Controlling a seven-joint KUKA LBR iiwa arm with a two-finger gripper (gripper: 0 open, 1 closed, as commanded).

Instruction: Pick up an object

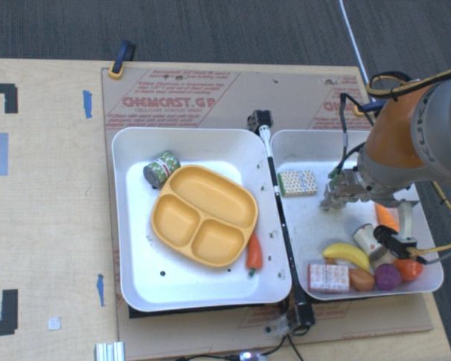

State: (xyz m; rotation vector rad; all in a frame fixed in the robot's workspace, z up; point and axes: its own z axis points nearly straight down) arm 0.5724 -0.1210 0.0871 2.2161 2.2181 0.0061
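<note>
My gripper (336, 198) hangs low over the bare floor of the right bin (308, 224), in its upper middle. A pale dotted block (298, 182) lies just to the gripper's left. In front of it, along the bin's near edge, lie a banana (346, 253), a pink and white box (328, 277), a brown piece (362, 280), a purple plum (388, 277) and a red-orange piece (410, 269). A white cup (365, 239) and an orange item (387, 218) sit to the gripper's right, partly under the arm. Nothing shows in the gripper.
The left bin (128, 201) holds a yellow divided plate (203, 215), a green can (161, 169) at its upper left and an orange carrot-like toy (254, 253) at its lower right. A black divider rail (274, 194) runs between the bins. Cables trail off the arm at right.
</note>
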